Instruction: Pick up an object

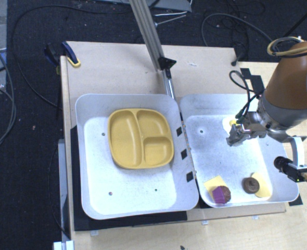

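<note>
My tool [237, 138] low over right white bin [205, 155], upper part; grip state: cannot tell. Candidates at bin's near edge: small purple ball [221, 194] on yellow flat piece [214, 183], brown round disc [251, 185] on another. Judged light, hard; ball may roll, pinch across middle. Bin lip close. Yellow divided plastic plate [141, 138] in left bin, well apart.

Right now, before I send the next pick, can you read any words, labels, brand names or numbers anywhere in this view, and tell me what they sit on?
None can be read.
Yellow divided plate in the left bin: plain, no print.
Purple ball and brown disc in the right bin: no markings show.
Black tabs between the bins: too small to tell whether they carry text.
End effector: no label legible.
</note>
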Controlling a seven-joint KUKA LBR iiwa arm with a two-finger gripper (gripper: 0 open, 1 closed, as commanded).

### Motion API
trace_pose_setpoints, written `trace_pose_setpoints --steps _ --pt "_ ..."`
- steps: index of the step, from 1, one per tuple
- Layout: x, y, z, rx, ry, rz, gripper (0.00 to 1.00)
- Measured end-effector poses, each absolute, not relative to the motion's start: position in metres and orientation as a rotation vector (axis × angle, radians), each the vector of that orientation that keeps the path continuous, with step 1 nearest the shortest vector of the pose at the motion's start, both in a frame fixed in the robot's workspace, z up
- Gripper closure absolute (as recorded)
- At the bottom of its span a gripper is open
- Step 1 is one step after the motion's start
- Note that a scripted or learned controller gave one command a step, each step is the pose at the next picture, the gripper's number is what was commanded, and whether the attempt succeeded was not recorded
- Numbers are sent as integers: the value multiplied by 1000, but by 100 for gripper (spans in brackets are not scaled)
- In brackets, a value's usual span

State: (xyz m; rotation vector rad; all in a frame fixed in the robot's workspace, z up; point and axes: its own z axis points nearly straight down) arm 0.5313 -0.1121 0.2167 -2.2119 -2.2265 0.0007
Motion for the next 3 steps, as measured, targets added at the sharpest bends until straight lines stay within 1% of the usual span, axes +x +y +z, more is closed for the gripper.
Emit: trace_pose_setpoints --steps 1,2,3 --pt "518 -64 212 -2213 -2225 2 100" --pt "516 -5 226 -2213 -2230 -2 100" --pt "513 38 225 -2213 -2229 -1 100"
